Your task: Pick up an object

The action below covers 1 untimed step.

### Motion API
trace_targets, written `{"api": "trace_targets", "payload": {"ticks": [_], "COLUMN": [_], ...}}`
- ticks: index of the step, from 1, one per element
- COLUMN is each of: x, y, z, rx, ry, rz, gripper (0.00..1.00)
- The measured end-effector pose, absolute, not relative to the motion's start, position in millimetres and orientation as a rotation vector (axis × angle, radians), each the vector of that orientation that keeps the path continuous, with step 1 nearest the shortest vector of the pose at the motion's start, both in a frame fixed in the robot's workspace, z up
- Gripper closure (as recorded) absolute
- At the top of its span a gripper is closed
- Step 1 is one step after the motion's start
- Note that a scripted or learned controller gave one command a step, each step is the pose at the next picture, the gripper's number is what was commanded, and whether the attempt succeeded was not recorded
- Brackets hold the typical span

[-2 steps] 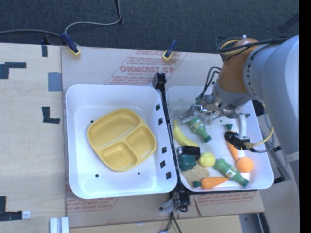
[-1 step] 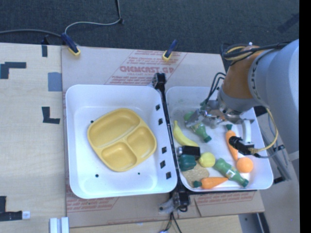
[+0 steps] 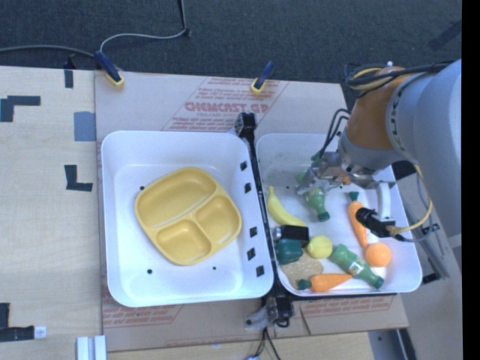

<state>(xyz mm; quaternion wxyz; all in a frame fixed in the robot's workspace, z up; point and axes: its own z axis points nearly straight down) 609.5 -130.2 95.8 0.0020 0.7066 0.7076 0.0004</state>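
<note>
Camera view: the gripper (image 3: 321, 180) hangs low in the right bin (image 3: 409, 280), toward its 12 o'clock side, and whether it is apart or together cannot be told. Just under it lies a small green bottle (image 3: 316, 202), dark green with a paler neck, its long axis running from about 11 to 5 o'clock; whether the gripper touches it is unclear. At 7 o'clock of the bottle lies a banana (image 3: 283, 210), curved, running from 11 to 4 o'clock. Toward 5 o'clock are a lemon (image 3: 320, 247), a larger green bottle (image 3: 354, 265), an orange ball (image 3: 379, 254) and a carrot (image 3: 328, 281). The left bin (image 3: 120, 276) holds a yellow tray (image 3: 187, 214)
</note>
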Motion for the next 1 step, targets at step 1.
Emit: {"api": "trace_targets", "payload": {"ticks": [1], "x": [582.2], "y": [-59.7], "z": [184.5], "rx": [2.218], "ry": [2.225], "rz": [0.001], "gripper": [1.0]}}
